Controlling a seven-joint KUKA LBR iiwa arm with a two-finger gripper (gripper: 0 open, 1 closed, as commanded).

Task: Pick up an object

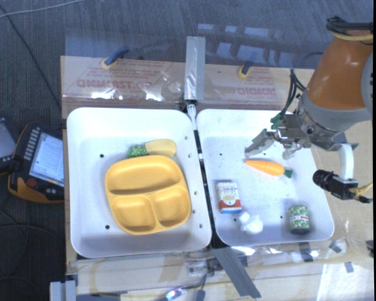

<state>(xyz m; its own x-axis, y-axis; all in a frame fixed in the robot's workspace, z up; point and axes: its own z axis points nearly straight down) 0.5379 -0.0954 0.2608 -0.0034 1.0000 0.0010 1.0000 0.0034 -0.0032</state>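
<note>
Camera view: two white bins sit side by side on the tabletop. The right bin (207, 168) holds a carrot (266, 167) near its centre, a small carton (228, 196) toward its front-left, a white crumpled item (251, 224) at the front edge, and a green can (299, 219) in the front-right corner. The left bin (81, 168) holds a yellow divided tray (148, 192).

The gripper (271, 142) hangs just behind the carrot, fingers spread wide with nothing between them. The carrot's long axis runs left to right, lying just forward of the fingers; judged the nearest target, needing a short descent toward the bin's front.
</note>
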